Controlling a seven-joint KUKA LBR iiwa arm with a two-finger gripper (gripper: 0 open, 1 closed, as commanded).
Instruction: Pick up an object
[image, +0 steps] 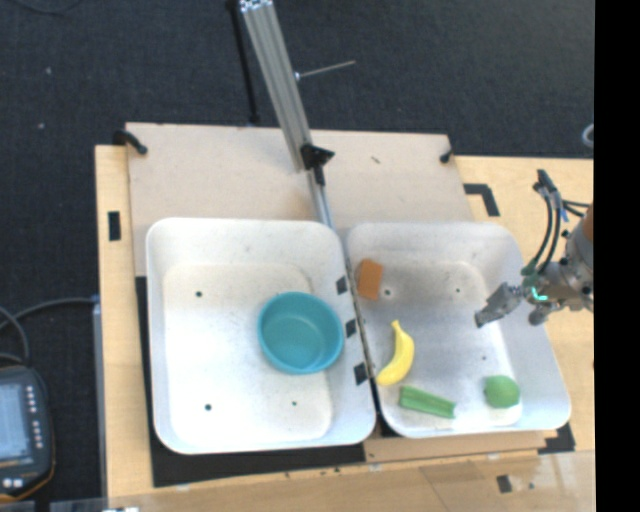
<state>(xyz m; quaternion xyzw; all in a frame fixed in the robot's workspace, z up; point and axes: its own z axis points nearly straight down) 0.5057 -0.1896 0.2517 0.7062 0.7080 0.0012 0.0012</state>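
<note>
Pincer (512, 306) hovers spread wide and holding nothing over the right bin (440, 240); best to centre above the green ball (502, 391) before descending, clear of the wall.

A metal pole (284, 92) slants over the bench; a handheld screen (20, 420) (lower left).

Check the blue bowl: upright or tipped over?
Upright. The blue bowl sits in the left bin with its round opening facing up and inner floor visible.
</note>
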